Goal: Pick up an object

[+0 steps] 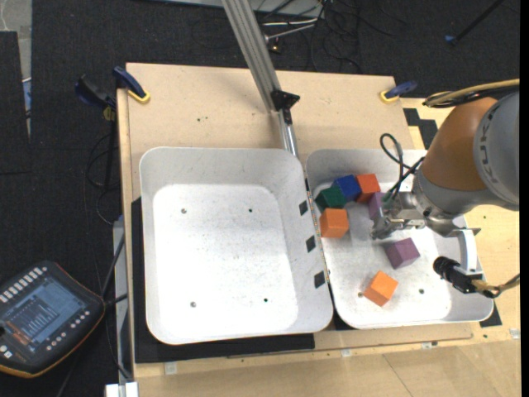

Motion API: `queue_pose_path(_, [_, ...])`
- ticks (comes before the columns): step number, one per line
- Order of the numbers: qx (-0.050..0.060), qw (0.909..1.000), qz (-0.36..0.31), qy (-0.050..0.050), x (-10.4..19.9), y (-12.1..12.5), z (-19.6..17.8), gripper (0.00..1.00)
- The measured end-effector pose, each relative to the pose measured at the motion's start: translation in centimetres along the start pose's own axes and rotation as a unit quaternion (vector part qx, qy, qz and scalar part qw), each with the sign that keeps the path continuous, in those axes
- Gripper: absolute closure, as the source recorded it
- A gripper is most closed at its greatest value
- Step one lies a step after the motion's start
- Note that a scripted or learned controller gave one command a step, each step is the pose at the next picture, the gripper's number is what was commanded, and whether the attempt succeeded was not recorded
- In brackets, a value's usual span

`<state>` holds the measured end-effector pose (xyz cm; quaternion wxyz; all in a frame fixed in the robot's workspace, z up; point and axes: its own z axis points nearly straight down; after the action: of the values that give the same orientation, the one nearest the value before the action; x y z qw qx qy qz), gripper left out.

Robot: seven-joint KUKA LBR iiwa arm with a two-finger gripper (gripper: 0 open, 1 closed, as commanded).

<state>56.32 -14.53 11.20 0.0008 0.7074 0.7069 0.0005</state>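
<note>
Gripper (387, 226) sits low in the right bin (430, 311), just left of the purple block (402, 252); can't tell its state or whether it has anything. Orange block (381, 289) lies near side, apart from it. Second orange block (334, 222), green block (334, 197), blue block (347, 187) and a third orange block (368, 185) cluster far-left. Looks like the descent/grasp step. Next: centre over one block, close, lift straight up.

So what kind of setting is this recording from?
Most likely a robotics lab test bench: a plywood board clamped at its corners carries two shallow white plastic bins, small coloured blocks lie in the right one, and a handheld robot control pendant rests on the dark floor.
</note>
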Motion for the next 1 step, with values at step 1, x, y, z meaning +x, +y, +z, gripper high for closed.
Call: queue_pose_path(1, [-0.003,1.0,-0.002,-0.001,0.18,0.44,-6.34,1.0])
